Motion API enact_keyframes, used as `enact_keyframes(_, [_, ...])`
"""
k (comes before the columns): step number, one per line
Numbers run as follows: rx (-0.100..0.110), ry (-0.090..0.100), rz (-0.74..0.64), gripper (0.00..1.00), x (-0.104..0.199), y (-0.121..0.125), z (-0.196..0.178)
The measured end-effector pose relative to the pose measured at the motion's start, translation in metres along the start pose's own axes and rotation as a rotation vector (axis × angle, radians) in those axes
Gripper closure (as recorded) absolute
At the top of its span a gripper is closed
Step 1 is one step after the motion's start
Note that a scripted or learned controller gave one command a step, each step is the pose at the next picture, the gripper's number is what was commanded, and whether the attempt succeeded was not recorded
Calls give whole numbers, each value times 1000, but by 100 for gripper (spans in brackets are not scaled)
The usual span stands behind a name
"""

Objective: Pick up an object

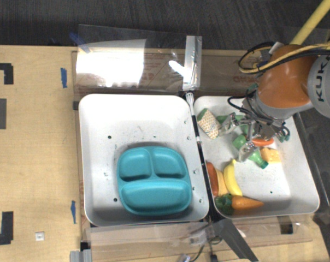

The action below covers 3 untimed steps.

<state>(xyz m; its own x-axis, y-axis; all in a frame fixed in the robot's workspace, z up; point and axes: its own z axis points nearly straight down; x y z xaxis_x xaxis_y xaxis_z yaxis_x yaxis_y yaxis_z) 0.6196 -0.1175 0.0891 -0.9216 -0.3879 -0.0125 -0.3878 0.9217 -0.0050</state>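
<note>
The right bin [301,187] holds several toy foods. My gripper [247,138] hangs low over the bin's upper middle, under the orange wrist band [282,83]. Directly beneath and around it lie a green piece [240,142], a red piece [262,142], another green piece [258,159] and a yellow-orange piece [273,155]. A beige waffle-patterned piece [208,123] lies to the gripper's left. At the bin's front left sit a banana [232,179], a red piece [211,178], a carrot [246,203] and a dark green piece [224,201].
The left bin [99,124] carries a teal divided tray [153,180]. A ridge between the bins [196,141] runs just left of the toys. Clear plastic sheeting [132,64] lies behind the bins. Cables [258,56] loop over the wrist.
</note>
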Motion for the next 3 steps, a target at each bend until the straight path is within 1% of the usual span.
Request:
enact_keyframes(1, [5,-15,3,100,-4,-1,-15])
enact_keyframes(2, [3,-12,3,0,-3,-1,-13])
enact_keyframes(3, [-1,1,25,0,-16,-2,1])
